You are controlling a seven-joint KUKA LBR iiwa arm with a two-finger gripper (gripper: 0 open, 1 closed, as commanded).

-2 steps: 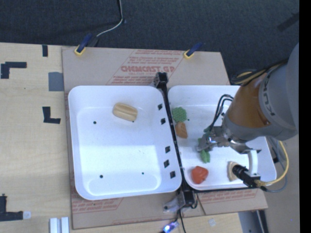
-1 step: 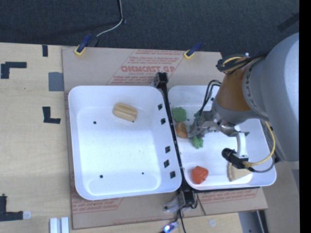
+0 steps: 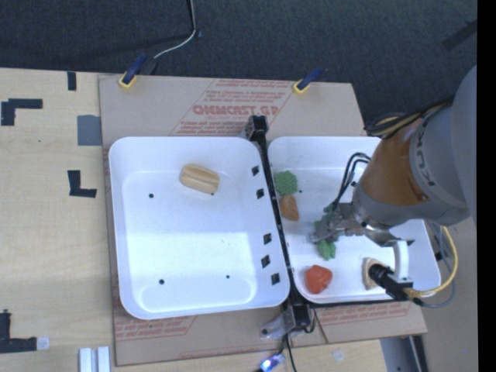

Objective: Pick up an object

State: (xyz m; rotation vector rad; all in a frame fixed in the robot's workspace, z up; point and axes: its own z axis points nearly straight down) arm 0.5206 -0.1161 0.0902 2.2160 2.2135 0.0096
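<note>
My arm on screen: bulky grey casing, broad orange band above wrist — black cables looping alongside, yellow cable trailing lower right. Gripper dark grey metal, compact.

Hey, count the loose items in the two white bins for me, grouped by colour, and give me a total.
Tan: 1, the bread roll in the left bin.
Green: 2, the leafy piece and the small piece by the hand.
Orange: 1, the orange piece.
Red: 1, the red piece.
Total: 5.
</note>
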